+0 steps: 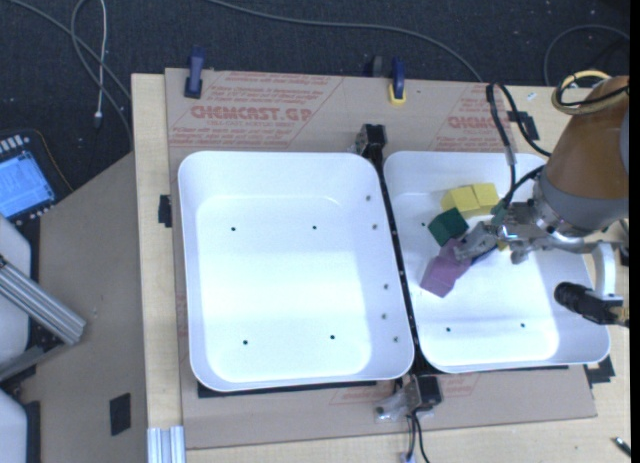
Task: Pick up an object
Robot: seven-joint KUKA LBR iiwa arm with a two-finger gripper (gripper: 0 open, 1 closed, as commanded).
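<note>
In the right bin (pixel 500 341) a purple block (pixel 440 273) lies tilted near the left wall. A dark green block (pixel 447 225) sits just above it, and a yellow block (pixel 471 198) is behind that. My gripper (pixel 468 247) reaches in from the right, low over the bin. Its tip is at the purple block's upper end and just below the green block. The tip hides that end of the purple block, so I cannot tell whether the block is touched or held.
The left bin (pixel 290 271) stands beside the right one, with a narrow black divider gap between them. The arm's orange band (pixel 590 151) and grey wrist (pixel 570 221) hang over the right bin's right side. Cables run along the bench's back edge.
</note>
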